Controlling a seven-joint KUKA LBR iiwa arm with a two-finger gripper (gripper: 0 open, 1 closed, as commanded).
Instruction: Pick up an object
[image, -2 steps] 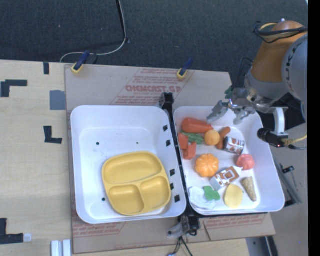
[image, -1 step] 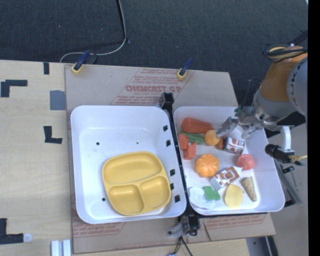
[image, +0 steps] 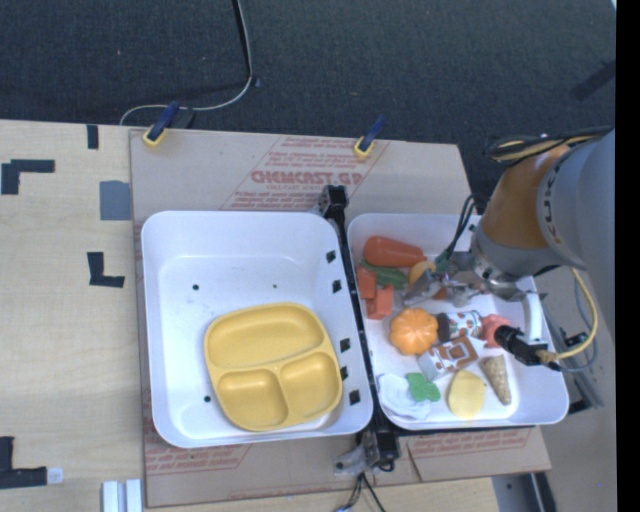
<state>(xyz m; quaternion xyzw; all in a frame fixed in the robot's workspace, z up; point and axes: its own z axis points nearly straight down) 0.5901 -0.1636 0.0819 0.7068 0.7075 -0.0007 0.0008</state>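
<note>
grey arm with orange band (image: 560, 205) cut off at right edge; two-finger gripper (image: 432, 285) too blurred, finger state unreadable.

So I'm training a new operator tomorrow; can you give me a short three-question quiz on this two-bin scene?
1. True or false: the yellow divided tray lies in the left bin.
2. Which item sits nearest the front rim of the right bin? A) orange pumpkin B) pale yellow lemon-like piece C) carrot
3. Fill in: the end effector is over the ___ bin.

Key: 1 true; 2 B; 3 right.
</note>
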